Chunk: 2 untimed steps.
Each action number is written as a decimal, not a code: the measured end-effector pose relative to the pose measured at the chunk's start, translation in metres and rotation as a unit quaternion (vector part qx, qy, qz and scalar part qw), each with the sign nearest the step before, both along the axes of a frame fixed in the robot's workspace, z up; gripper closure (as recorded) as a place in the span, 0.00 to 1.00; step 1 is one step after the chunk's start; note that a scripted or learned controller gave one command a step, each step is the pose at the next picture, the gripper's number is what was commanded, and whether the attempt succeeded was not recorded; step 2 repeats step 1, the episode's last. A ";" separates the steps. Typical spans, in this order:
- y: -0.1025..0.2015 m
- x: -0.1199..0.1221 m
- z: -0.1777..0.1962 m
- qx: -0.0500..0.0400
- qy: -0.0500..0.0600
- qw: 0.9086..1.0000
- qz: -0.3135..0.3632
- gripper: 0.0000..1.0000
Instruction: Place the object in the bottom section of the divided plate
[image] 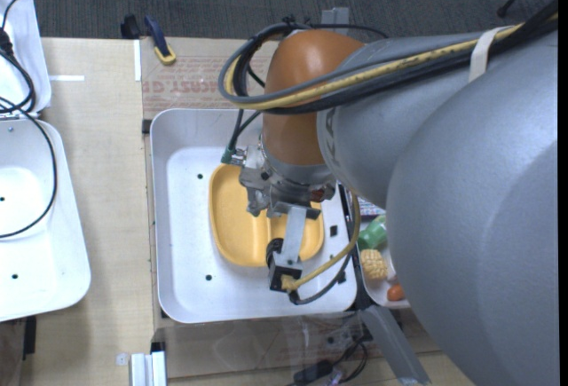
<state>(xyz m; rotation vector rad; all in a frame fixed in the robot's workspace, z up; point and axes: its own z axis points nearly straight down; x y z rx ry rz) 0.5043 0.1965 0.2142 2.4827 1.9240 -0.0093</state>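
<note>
Camera view, one moment. Nearest the lens, the grey arm (461,198) crosses from the right and hides much of the right-hand bin. Below its orange band, the gripper (286,198) hangs over the yellow divided plate (232,216), which lies flat in the middle bin (182,287). Whether the gripper is released or grasping cannot be told, since the wrist covers it. For the same reason the object cannot be located; the part of the plate that can be seen is bare. Judged step: placing, with the tool already above the plate. The next move calls for centring over the section nearest the lower rim, descending, releasing, then rising clear. The plate's dividers are hidden, so alignment is uncertain. Beside the arm lie a green item (373,233), a corn-like piece (374,264) and an orange piece (395,292), apart from the plate. Farther left stands another white bin (44,269) crossed by black cables (35,153). Farthest, a blue-and-yellow clamp (160,43).
</note>
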 end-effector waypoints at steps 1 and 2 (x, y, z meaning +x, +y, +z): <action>-0.018 0.009 0.039 0.000 0.000 0.997 0.080 1.00; -0.018 0.009 0.039 0.000 0.000 0.997 0.080 1.00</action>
